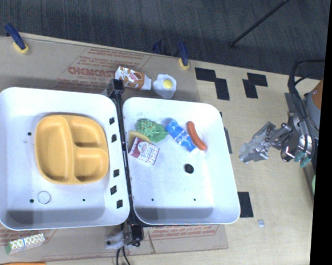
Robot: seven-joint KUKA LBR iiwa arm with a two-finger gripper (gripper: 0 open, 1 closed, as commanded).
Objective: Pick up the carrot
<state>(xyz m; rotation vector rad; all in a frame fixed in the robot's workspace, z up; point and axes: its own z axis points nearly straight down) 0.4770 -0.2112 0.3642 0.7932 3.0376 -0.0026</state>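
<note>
The carrot (196, 135), a short orange-red stick, lies slantwise in the back right part of the right bin (225, 185). It touches the right side of a blue bottle (179, 133). My gripper (255, 146) hangs over the bare bench to the right of that bin, outside its rim and about a hand's width from the carrot. Its silvery fingers (267, 131) look spread apart and hold nothing.
A green leafy toy (150, 128), a yellow wedge (136, 137) and a red-and-white packet (144, 151) lie left of the bottle. The left bin (11, 202) holds a yellow divided plate (73, 148). A small carton (130, 77) and an egg toy (165, 85) sit behind the bins.
</note>
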